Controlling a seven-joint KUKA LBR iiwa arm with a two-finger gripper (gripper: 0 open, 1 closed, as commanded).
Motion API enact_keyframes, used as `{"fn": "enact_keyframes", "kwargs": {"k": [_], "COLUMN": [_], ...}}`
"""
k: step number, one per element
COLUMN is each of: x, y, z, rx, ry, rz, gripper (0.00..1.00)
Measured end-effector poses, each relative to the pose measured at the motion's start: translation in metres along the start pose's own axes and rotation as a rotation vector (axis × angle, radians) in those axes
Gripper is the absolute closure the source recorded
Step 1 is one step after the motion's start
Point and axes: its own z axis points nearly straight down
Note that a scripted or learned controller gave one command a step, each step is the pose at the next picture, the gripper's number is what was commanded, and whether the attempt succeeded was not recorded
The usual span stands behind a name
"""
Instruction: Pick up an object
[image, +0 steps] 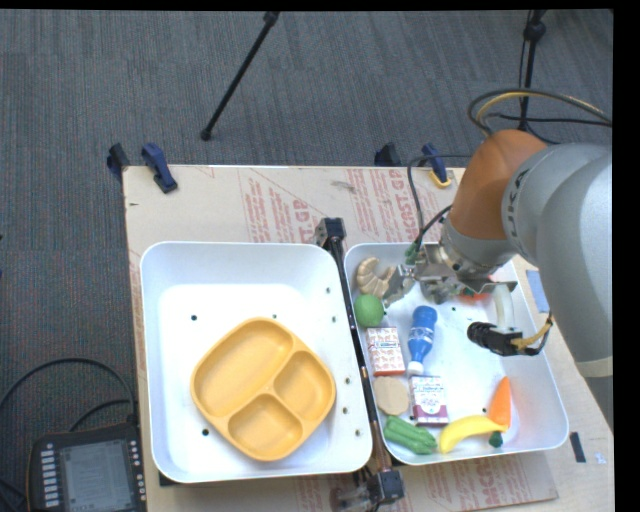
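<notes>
right bin (556, 420) crowded, open floor around yellow plate (263, 387)

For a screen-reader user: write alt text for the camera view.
A grey robot arm reaches over the right bin of toy food: banana, carrot, blue bottle. The left bin holds a yellow divided plate.

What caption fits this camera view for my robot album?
Grey arm reaches over the right white bin of toy food; a yellow divided plate sits in the left white bin.

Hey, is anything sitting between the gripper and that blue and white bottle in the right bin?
Nothing visible does. The gripper hangs just above the upper end of the blue and white plastic bottle in the right white bin; the small red and white carton lies beside the bottle.
</notes>
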Motion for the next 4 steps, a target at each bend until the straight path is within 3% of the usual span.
{"fn": "enact_keyframes", "kwargs": {"k": [1,2,3,4], "x": [0.0,0.001,0.005,0.007], "y": [0.0,0.0,-0.008,-0.008], "z": [-0.01,-0.01,0.008,-0.001], "rx": [0.002,0.003,-0.008,-0.005], "ry": [0.0,0.001,-0.008,-0.002], "rz": [-0.003,-0.004,0.008,0.006], "gripper": [1.0,0.0,0.0,1.0]}}
